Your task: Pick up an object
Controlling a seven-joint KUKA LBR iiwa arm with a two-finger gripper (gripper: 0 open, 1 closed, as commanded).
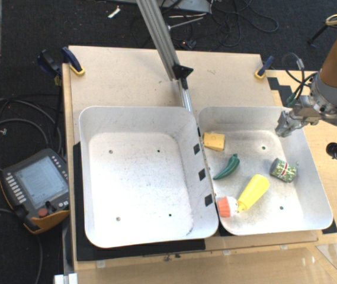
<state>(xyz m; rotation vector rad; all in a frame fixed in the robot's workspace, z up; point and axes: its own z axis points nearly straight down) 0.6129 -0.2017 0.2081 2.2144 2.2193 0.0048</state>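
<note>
White plastic forms the two shallow bins that sit side by side on the light wooden bench (132,76). The left bin (97,123) shows a bare floor with small dark specks. The right bin (310,218) holds four things. A yellow sponge block (214,141) lies near its upper left corner, close to the wall between the bins. Below it and a little to the right lies a dark green pepper-shaped toy (228,167), placed at a slant. A yellow bottle (252,192) lies on its side further down, and its white and orange cap end (227,206) points to the lower left, near the dividing wall. A small green can with a red and white label (283,170) lies on its side to the right of the bottle, apart from it.

The gripper (286,125) is over the upper right rim of the right bin, well apart from all four things. Nothing is seen between its fingers; whether they are spread or closed I cannot tell. A grey teach pendant (35,185) lies on the dark floor left of the bench.
</note>
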